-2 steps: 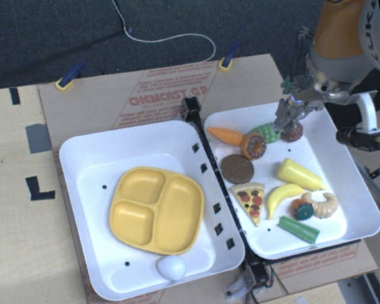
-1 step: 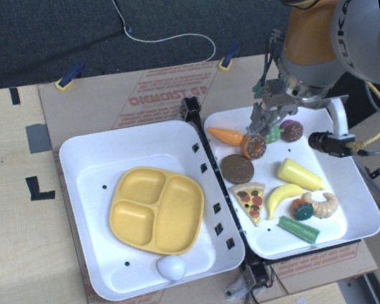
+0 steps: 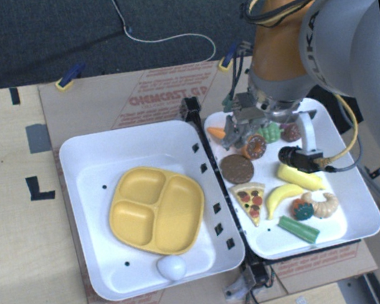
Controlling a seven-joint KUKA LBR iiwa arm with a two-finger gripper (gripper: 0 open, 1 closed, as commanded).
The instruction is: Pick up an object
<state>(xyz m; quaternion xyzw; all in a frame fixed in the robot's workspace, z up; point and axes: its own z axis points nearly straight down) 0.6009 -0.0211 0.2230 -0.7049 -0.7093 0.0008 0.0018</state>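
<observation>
My gripper (image 3: pixel 243 129) hangs low over the far part of the right bin (image 3: pixel 363 226). Directly around it lie an orange carrot piece (image 3: pixel 216 133), a round orange-red piece (image 3: pixel 255 147) and a green piece (image 3: pixel 270 132). A brown round cookie (image 3: pixel 237 168) sits just in front of the gripper. Nearer the front are a pizza slice (image 3: pixel 251 201), a banana (image 3: pixel 288 192), a green stick (image 3: pixel 298 229), a blue and orange piece (image 3: pixel 303 209) and a pale croissant shape (image 3: pixel 324 204). Nothing is visibly held.
The left bin (image 3: pixel 83 166) holds a yellow divided plate (image 3: pixel 158 210) and a white egg (image 3: pixel 172 267) at its front. A black ridge (image 3: pixel 212 173) separates the two bins. The arm (image 3: pixel 313 24) covers the right bin's far right corner.
</observation>
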